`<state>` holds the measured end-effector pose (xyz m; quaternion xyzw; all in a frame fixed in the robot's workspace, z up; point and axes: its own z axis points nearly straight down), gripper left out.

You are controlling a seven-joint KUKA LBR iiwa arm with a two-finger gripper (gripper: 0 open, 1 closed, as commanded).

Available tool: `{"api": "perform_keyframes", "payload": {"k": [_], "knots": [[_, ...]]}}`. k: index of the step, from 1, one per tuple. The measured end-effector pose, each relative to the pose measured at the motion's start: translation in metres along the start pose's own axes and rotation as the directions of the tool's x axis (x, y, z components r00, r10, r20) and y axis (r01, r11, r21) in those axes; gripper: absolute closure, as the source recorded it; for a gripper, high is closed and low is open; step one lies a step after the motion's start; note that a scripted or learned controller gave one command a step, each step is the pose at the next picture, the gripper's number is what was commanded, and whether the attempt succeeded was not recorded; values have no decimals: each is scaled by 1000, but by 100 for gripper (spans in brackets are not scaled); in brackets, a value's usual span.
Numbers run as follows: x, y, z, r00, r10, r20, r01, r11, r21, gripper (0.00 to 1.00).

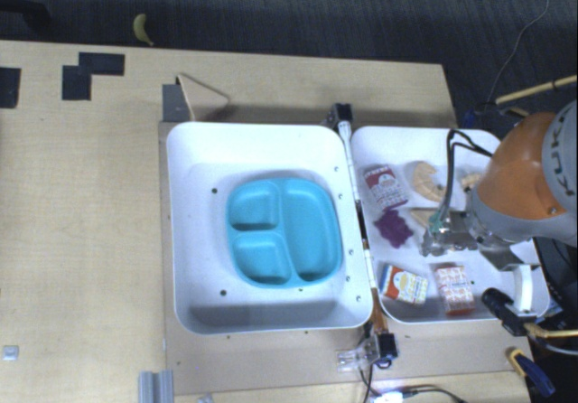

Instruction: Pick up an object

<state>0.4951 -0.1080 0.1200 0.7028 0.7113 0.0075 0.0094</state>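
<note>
The gripper (440,243) hangs just right of the purple toy (393,227); finger state unclear. The toy looks light and soft: pinch across its middle.

purple object (392,227) | flat, right bin's left side | below red-white packet (382,184)

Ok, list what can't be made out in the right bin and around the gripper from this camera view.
- Gripper: too small and blurred in the camera view to tell open from shut, or whether it touches anything.
- Right bin: its far right part is covered by the arm.
- Small packets: printing too small to read.
- Pale item: partly behind the cable, identity unclear.
</note>
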Motion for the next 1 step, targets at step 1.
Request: {"api": "perform_keyframes", "payload": {"k": [1], "knots": [[0,0,0,1000,0,0,0,1000,0,0]]}}
